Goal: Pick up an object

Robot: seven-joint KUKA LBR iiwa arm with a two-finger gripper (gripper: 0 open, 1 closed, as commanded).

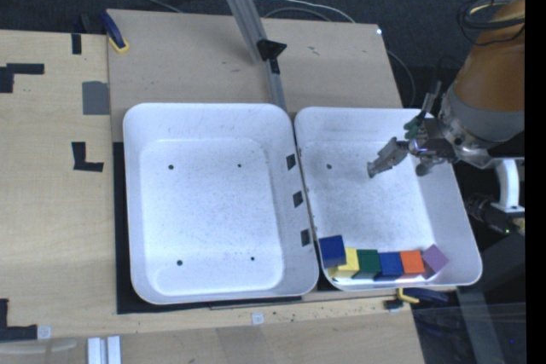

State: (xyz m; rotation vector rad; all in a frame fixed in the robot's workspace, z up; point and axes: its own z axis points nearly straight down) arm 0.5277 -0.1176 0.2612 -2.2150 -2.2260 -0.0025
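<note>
We are seeing the arm (490,89) reaching in from the right, with its gripper (401,156) hanging over the upper middle of the right bin (341,128); we cannot tell whether the jaws are open or closed, and nothing is showing between them. The blocks are lying in a row along that bin's near wall: a blue block (332,250), a yellow block (347,265), a green block (368,262), another blue block (391,265), an orange block (412,262) and a purple block (434,257), well apart from the gripper. The left bin (136,183) is sitting just beside it on the tabletop (51,209).

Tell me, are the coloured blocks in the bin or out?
In: the coloured blocks sit in a row along the right bin's near wall.
</note>
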